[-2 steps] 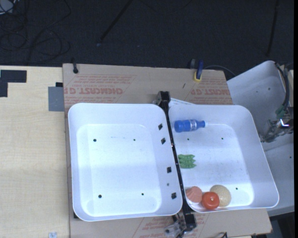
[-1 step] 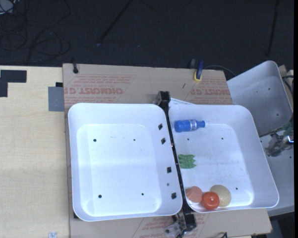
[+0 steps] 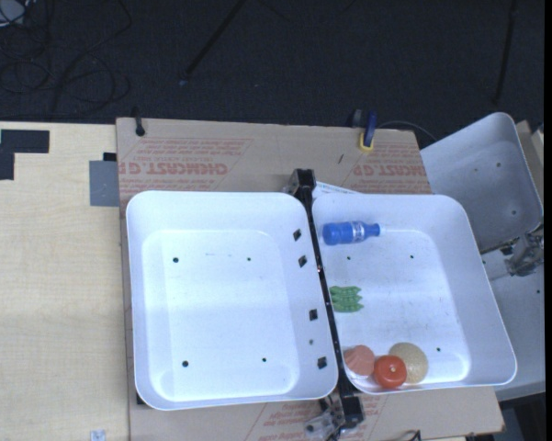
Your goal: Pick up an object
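The right bin (image 3: 459,274) holds a blue bottle (image 3: 350,232) lying on its side near the far left corner. A small green object (image 3: 345,299) lies by the bin's left wall. In the near left corner sit a pink round piece (image 3: 358,359), a red-orange round piece (image 3: 389,370) and a tan round piece (image 3: 410,360), close together and touching.
The left bin (image 3: 156,292) stands beside the right one, joined by a black divider with clips (image 3: 317,283). Both rest on a cardboard sheet (image 3: 220,159) on the wooden bench. A grey metal plate (image 3: 482,168) stands at the right.
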Controlling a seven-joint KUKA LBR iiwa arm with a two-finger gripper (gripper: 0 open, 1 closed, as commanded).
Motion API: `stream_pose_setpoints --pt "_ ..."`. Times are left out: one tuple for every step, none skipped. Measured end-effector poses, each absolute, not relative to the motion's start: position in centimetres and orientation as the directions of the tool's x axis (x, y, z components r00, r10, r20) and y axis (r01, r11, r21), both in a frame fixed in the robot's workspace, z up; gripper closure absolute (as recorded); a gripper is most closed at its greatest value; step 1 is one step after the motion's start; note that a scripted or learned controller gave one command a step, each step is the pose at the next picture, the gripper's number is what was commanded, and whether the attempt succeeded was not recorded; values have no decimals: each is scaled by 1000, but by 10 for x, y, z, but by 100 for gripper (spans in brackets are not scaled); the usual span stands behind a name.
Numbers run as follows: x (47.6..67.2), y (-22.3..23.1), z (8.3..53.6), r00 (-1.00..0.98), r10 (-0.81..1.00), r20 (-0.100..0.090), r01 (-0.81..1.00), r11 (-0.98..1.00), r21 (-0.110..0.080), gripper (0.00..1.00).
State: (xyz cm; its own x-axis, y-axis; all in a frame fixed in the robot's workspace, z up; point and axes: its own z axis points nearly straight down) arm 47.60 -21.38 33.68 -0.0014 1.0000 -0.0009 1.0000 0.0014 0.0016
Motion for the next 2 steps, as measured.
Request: stream_pose_setpoints --pt "476 -214 384 -1 1000 -2 1000 1 3 100" --pt "476 -213 353 1 1000 1 1000 -1 -4 100"
